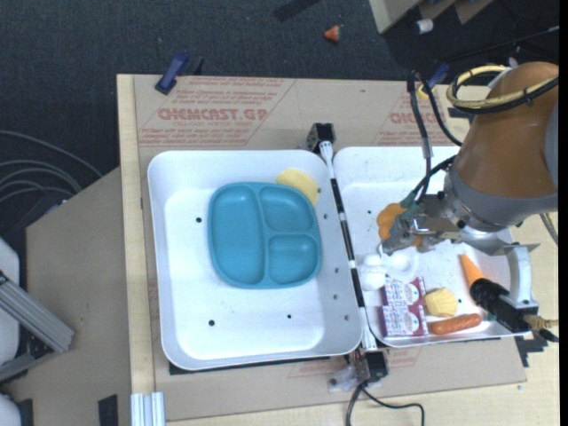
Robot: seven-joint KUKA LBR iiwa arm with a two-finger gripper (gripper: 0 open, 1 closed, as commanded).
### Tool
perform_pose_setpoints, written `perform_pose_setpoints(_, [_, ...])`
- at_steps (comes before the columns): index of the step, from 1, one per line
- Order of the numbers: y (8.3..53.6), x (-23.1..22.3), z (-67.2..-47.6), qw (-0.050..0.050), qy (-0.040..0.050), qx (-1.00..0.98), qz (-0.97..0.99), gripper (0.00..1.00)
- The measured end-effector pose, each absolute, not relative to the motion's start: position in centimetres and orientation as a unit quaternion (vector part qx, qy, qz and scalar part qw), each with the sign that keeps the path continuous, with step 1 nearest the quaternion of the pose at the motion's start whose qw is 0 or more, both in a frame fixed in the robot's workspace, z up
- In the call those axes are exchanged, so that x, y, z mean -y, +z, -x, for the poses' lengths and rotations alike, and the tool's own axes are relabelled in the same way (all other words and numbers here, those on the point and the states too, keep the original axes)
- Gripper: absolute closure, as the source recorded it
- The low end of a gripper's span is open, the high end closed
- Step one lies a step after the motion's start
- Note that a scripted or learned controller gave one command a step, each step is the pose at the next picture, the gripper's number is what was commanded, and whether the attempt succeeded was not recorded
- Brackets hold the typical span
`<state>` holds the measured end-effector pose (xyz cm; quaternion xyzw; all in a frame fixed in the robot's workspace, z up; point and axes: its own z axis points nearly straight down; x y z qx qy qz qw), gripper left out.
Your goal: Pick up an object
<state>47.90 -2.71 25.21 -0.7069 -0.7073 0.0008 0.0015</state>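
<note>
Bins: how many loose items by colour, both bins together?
Teal: 1, divided plate
Yellow: 2, a lump by the plate, another by the packet
Orange: 3, ball, carrot, sausage
White: 1, small lump
Red-white: 1, packet
Total: 8

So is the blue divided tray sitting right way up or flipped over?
Right way up: the blue divided tray lies flat in the left bin, its three compartments facing the camera.

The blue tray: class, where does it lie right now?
The blue tray lies in the left bin, near its middle, with a yellow item touching its upper right corner.
</note>
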Motion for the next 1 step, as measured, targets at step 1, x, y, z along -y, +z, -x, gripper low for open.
perform_pose_setpoints(1, [26.19, 2.68, -47.94, 0.001, 0.0005, 0.707, 0.707, 1.0])
